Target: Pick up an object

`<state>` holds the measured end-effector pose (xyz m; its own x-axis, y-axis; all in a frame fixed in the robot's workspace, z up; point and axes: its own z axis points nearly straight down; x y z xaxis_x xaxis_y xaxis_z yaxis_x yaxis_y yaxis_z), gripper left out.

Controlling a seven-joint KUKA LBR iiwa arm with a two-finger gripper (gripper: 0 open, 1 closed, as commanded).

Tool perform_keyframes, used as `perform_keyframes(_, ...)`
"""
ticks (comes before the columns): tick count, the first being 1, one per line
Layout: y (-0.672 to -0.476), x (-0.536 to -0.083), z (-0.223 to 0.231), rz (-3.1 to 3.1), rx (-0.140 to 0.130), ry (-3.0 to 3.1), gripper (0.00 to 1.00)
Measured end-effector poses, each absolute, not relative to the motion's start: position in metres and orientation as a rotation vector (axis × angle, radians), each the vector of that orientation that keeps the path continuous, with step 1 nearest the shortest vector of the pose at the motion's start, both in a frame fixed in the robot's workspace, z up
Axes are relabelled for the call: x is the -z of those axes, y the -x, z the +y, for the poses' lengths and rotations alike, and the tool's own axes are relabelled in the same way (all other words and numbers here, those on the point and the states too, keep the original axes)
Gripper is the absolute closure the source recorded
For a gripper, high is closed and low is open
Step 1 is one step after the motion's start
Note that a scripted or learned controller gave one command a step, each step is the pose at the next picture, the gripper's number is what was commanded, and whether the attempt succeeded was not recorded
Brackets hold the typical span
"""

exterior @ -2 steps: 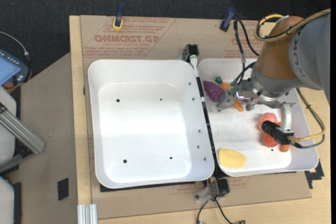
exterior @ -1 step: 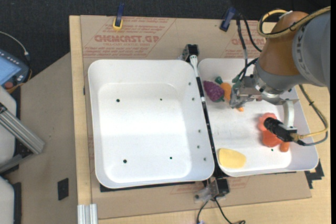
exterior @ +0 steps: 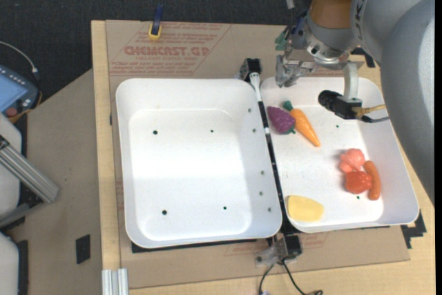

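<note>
The task names no particular object; the nearest candidates to the gripper (exterior: 288,77) are the purple piece (exterior: 280,119) and the carrot (exterior: 304,126), lying touching one another in the right bin (exterior: 394,169), toward its upper-left quarter, the carrot at about three o'clock of the purple piece and pointing toward five o'clock. Both look like small plastic toy foods: judged light, rigid, smooth-skinned and liable to skid or roll on the glossy bin floor, not fragile. The carrot is best taken across its thicker upper half, jaws square to its long axis; the tapered tip would squeeze out. The purple piece is rounded and should be taken across its widest part. Their contact is a risk: closing on one may push the other. Further out, at roughly four o'clock of the carrot, a pink piece (exterior: 351,159), a red piece (exterior: 357,181) and an orange sausage-shaped piece (exterior: 374,180) sit clustered and touching; a yellow piece (exterior: 304,208) lies alone near the bin's bottom-left corner, the least crowded target. The gripper hangs at the bin's upper-left rim, about twelve o'clock of the purple piece, nothing seen between its fingers; whether they stand wide or narrow cannot be told. The left bin (exterior: 138,204) adjoins at nine o'clock.
</note>
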<state>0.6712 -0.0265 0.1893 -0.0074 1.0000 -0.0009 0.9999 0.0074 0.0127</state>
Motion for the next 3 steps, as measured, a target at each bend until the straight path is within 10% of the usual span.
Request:
perform_keyframes(1,-0.621,-0.23,-0.137,2.207,0.004,-2.23,1.0)
perform_keyframes(3,-0.579,-0.435,-0.013,2.224,-0.013,-2.209,1.0)
